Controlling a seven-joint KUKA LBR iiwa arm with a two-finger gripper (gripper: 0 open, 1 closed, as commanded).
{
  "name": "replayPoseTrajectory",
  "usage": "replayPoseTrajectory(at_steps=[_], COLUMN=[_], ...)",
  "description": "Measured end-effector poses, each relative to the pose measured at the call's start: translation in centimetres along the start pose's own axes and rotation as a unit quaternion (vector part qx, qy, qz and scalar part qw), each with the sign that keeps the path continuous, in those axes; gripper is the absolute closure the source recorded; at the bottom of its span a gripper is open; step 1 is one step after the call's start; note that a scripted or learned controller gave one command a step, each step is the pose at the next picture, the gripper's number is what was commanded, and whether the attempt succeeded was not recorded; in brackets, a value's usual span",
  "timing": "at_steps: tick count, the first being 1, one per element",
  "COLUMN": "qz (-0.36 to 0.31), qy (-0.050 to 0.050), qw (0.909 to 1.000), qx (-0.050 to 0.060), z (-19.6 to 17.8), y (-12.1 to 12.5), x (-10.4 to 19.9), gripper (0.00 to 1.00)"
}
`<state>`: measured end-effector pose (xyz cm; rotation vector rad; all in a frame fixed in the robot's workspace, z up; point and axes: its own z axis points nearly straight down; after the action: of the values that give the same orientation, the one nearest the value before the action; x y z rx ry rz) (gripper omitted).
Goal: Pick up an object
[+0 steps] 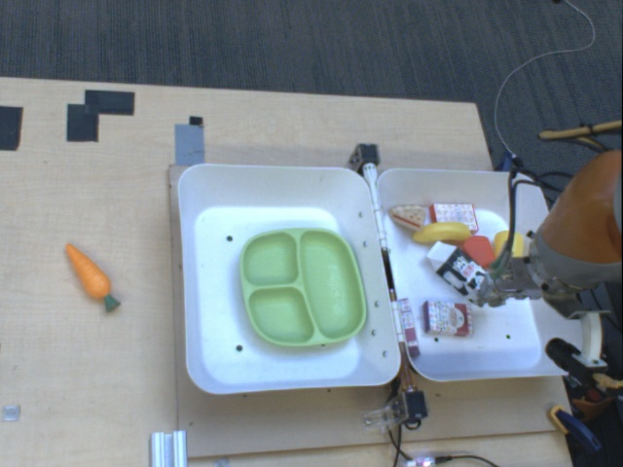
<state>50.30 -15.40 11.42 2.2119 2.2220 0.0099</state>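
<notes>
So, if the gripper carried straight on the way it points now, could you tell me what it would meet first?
Most likely the black-and-white box: the gripper points left and down, right at that box's edge in the right bin. Depth is unclear from above, so contact may already exist.

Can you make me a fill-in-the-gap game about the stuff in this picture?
1. The green divided plate lies in the ____ bin.
2. The toy carrot lies on the bench, outside the bins, and its colour is ____.
3. The banana is in the ____ bin.
4. The green plate has ____ compartments.

Missing words: left; orange; right; three
</notes>
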Motion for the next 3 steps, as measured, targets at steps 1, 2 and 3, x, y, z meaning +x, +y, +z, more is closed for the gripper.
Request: replayPoseTrajectory(at_steps=[1, 2, 3], qz=[-0.001, -0.001, 0.001], qy=[0.0, 0.0, 0.0], qw=[1.0, 1.0, 1.0], qx=[0.002, 0.003, 0.003], z=[-9.0, -8.9, 1.1], y=[6.9, 6.8, 6.6], x=[4.9, 4.8, 6.8], gripper=[1.0, 0.0, 0.0])
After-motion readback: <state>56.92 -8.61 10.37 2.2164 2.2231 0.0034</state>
